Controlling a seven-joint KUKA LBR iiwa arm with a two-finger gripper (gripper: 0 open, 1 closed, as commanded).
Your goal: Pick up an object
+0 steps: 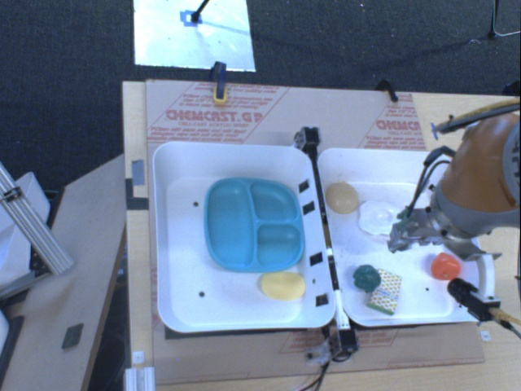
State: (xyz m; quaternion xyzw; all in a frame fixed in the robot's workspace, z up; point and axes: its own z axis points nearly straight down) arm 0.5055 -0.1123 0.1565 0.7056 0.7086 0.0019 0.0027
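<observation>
Seen from above at a slant, two shallow white bins sit side by side on the bench, the left bin [175, 218] and the right bin [358, 157], their inner rims meeting along a dark clipped seam.

The left bin holds two things: one blue compartment tray [252, 223] lying flat near its middle, and one yellow lemon-shaped piece [282, 285] just beside the tray's near edge. Bare white floor runs along the left wall and the far wall of that bin.

The right bin holds five loose things: one tan round piece [342, 197] close to the seam, one clear, pale disc-like piece [377, 217] just beside it, one dark green lump [366, 278], one patterned wedge [384, 292] touching the green lump's right side near the front rim, and one orange-red ball [444, 265] toward the right.

The grey arm, with its orange band [480, 173], reaches in from the right over the right bin. Its gripper [404, 236] hangs low just right of the clear piece and left of the orange-red ball; how far the claw stands open cannot be told, and nothing can be made out in its grasp.

Open floor lies in the far part of the right bin and between the tan piece and the green lump. The wedge sits tight to the front rim, leaving little room there.
</observation>
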